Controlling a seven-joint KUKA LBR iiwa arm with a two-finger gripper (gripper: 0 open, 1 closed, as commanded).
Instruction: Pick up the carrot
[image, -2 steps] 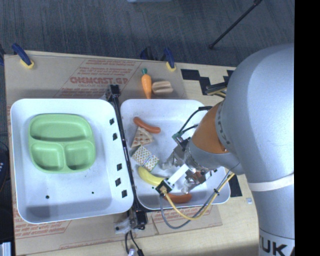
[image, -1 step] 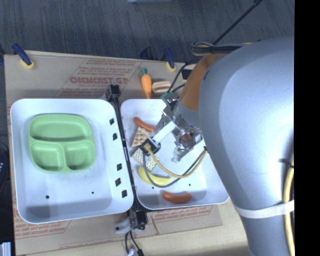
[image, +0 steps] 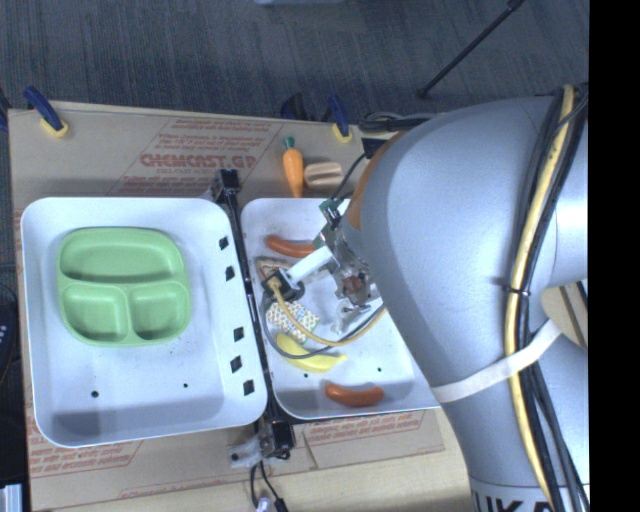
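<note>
- We see the carrot (image: 292, 171) lying on the brown worktop (image: 180, 150), outside both bins, just past the far rim of the right bin (image: 395, 385).
- A tan, rounded item (image: 322, 176) lies just beside the carrot on its right.
- We locate the gripper (image: 345, 290) low inside the right bin, well apart from the carrot.
- The large grey arm (image: 470, 280) covers the right side of that bin and part of the gripper.
- We cannot tell how far the fingers are apart, nor whether anything sits between them; the gripper body and cables hide that area.
- Inside the right bin we see a sausage (image: 290, 245) near the far wall, a second sausage (image: 353, 395) near the front wall, a banana (image: 308, 355) between them, and a small patterned item (image: 293, 318) next to the banana.
- The left bin (image: 60, 400) holds a green divided tray (image: 124, 285) with three compartments, set toward the bin's far end.
- Blue clamps (image: 46, 110) grip the worktop's far edge.
</note>
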